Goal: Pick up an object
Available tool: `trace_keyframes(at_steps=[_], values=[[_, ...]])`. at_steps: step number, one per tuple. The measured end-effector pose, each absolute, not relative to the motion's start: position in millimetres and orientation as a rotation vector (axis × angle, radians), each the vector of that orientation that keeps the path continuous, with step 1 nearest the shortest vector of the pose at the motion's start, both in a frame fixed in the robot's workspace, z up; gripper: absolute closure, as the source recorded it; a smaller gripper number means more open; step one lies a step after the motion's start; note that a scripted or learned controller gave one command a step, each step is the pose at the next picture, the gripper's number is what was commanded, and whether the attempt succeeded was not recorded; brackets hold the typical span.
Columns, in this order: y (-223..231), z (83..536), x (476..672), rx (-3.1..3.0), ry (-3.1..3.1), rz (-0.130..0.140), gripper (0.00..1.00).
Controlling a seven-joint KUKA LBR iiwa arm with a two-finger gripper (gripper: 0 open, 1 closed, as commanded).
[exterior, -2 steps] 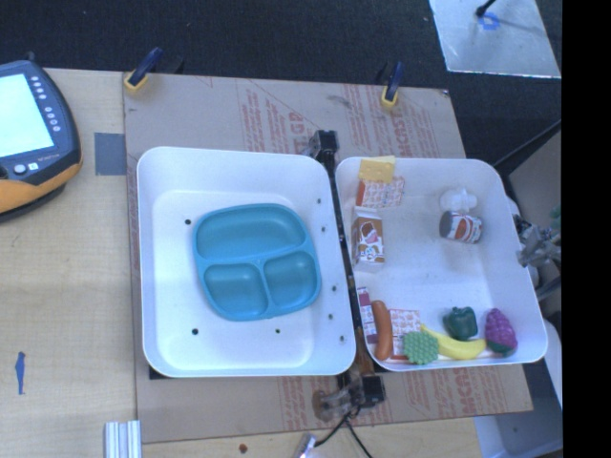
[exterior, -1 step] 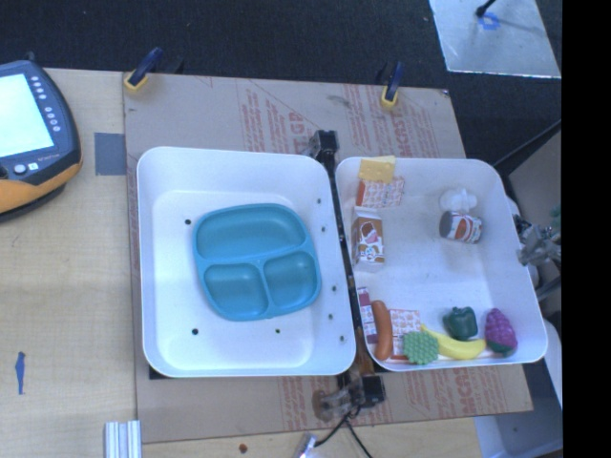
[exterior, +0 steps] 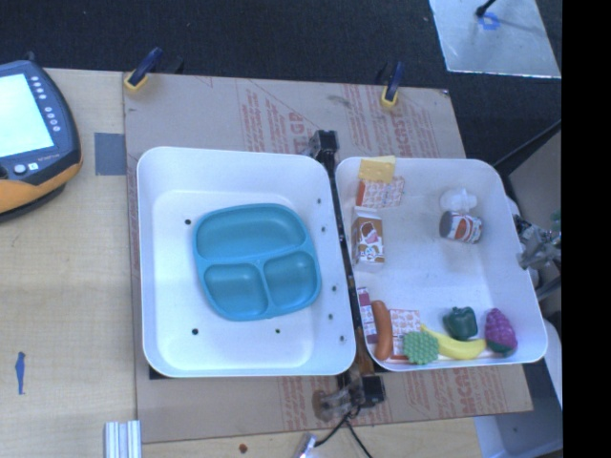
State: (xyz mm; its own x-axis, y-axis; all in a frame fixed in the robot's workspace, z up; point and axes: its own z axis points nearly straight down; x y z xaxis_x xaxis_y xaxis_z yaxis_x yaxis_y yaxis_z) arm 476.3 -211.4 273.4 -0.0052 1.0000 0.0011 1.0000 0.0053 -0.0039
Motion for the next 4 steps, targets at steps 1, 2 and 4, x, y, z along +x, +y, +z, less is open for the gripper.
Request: trace_keyframes(at_steps=[1, 2, 4], values=[[-211.4, 273.1, 476.3, -2.213, -2.224, 0.003, 1.0], [-211.4, 272.7, 476.3, -2.213, -2.224, 0.003, 1.0], [-211.8, 272.0, 480.5, -2.214, -2.228, 0.003, 1.0]])
